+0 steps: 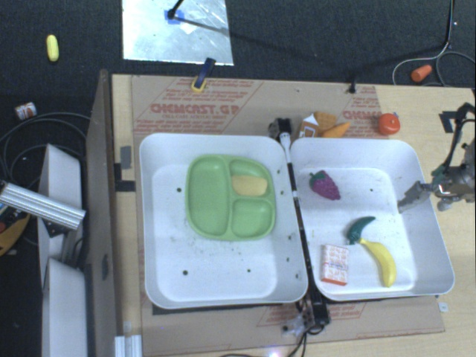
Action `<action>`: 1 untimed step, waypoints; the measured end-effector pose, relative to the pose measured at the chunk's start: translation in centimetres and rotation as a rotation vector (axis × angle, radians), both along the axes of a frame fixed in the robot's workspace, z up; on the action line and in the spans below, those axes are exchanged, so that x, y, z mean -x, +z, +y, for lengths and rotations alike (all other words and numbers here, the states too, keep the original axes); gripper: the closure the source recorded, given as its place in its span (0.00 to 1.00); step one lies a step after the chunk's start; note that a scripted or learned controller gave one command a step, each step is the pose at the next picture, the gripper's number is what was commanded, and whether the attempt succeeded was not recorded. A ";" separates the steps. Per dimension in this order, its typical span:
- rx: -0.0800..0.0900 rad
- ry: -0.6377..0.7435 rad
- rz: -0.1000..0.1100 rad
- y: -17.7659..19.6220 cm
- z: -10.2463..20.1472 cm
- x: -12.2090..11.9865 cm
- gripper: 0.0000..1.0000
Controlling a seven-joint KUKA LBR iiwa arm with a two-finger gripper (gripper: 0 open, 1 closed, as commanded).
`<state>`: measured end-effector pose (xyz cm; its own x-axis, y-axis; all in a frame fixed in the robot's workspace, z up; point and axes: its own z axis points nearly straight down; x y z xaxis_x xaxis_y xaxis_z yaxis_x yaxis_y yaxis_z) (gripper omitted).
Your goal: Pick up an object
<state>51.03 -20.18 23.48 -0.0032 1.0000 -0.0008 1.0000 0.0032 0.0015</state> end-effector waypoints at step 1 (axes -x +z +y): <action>-0.003 0.004 0.000 -15.5 3.8 -2.0 0.00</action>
